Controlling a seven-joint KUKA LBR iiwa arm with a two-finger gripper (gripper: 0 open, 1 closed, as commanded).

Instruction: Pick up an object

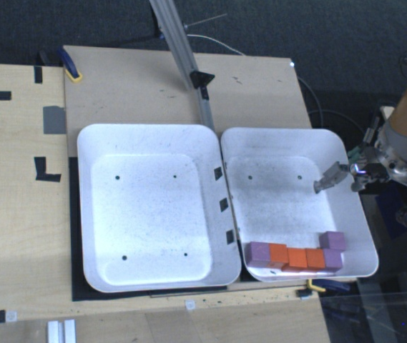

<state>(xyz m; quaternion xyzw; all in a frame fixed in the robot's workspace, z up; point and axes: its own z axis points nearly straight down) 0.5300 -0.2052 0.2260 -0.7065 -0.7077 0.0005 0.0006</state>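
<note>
A row of small blocks lies along the near wall of the right bin (pixel 289 138). A purple block (pixel 260 252) is at its left end, orange blocks (pixel 297 257) fill the middle, and a purple block (pixel 334 260) ends it on the right. Another purple block (pixel 332 240) sits just behind that end. My gripper (pixel 340 184) hangs over the right bin's right side, well behind the blocks and apart from them. It is open, with nothing between its fingers (pixel 328 179).
The left bin (pixel 89 191) stands beside the right one, with black clips along their shared wall. A slanted metal pole (pixel 178 38) rises behind the bins. A yellow-blue clamp (pixel 71 66) sits at the board's far left corner.
</note>
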